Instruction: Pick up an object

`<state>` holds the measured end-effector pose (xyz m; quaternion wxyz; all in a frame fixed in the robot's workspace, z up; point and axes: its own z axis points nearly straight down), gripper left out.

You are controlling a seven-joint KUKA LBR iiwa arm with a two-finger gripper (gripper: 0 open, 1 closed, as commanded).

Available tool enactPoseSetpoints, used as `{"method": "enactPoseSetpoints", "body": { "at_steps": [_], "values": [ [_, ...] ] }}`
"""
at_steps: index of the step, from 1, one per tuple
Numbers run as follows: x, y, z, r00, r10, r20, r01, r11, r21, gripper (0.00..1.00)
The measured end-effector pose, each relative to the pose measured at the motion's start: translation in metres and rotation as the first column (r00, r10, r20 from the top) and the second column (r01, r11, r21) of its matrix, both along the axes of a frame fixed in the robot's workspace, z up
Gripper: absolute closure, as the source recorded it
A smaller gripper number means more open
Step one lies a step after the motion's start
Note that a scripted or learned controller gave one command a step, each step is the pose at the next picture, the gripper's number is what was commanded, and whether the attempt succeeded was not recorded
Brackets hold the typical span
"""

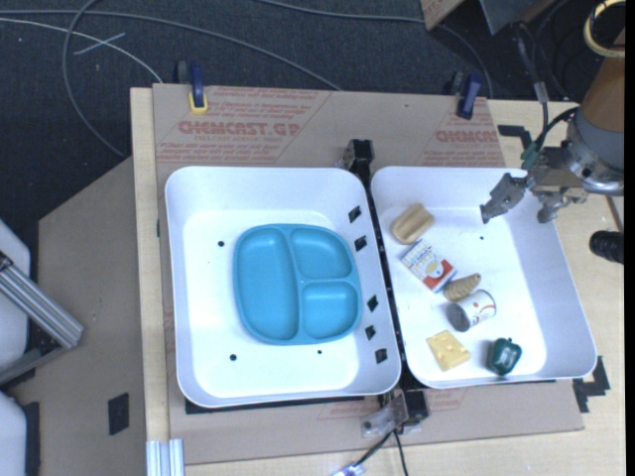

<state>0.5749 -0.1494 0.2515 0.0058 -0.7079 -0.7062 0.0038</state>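
My gripper (pixel 523 206) hovers over the far right part of the right bin (pixel 556 286), open, with nothing between its fingers. Several small objects lie in this bin to its left and nearer the camera. A tan bread-like block (pixel 411 223) is nearest the gripper. Below it come a red and white carton (pixel 428 266), a brown lumpy piece (pixel 461 287) and a white and red can (pixel 472 310) on its side. Close to the front rim lie a yellow cheese wedge (pixel 448 349) and a green pepper (pixel 504 356).
The left bin (pixel 198 216) holds a blue divided plate (pixel 296 283). A black divider with clips (pixel 369 266) runs between the bins. Clamps (pixel 198 92) hold the cardboard base at the back. Cables trail on the dark floor behind.
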Motion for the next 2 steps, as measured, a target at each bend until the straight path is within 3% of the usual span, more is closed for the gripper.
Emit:
{"method": "enactPoseSetpoints", "body": {
  "at_steps": [1, 2],
  "values": [
    [0.002, 0.000, 0.007, 1.000, 0.003, 0.013, -0.003, 1.000, -0.002, 0.00],
    [0.001, 0.010, -0.052, 1.000, 0.003, 0.007, -0.003, 1.000, 0.000, 0.00]
  ]
}}
